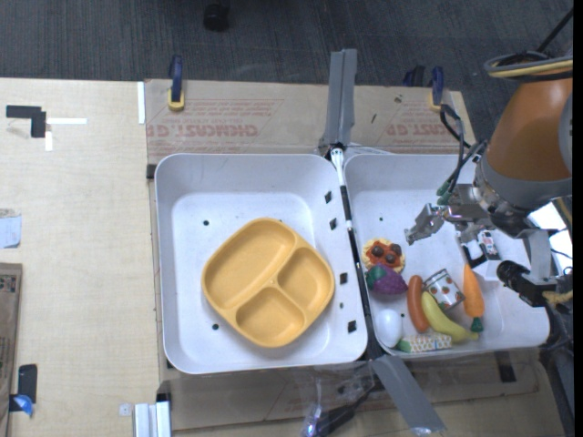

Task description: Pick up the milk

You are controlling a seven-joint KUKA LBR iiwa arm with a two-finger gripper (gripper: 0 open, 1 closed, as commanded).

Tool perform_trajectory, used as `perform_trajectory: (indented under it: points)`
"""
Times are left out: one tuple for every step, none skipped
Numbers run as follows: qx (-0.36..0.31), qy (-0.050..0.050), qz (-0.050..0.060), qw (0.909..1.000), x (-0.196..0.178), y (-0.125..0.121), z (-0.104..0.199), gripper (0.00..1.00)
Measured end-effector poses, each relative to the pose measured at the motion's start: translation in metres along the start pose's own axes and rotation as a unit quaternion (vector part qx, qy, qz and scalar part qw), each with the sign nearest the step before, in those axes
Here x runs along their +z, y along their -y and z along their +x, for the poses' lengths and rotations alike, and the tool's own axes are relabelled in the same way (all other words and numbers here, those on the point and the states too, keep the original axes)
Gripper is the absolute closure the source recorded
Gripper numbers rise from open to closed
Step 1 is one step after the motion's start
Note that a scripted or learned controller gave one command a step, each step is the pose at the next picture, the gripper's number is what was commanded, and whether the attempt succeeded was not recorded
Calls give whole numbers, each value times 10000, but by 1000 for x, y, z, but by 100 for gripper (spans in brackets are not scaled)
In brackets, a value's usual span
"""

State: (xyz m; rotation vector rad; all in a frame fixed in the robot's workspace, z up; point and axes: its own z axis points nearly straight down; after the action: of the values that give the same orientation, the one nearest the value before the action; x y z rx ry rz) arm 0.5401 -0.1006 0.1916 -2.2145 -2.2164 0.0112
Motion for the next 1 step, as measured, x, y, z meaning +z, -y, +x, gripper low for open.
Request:
perform_trajectory:
  points:
    - [443, 2, -15, 9990, 32, -28, -76, 0]
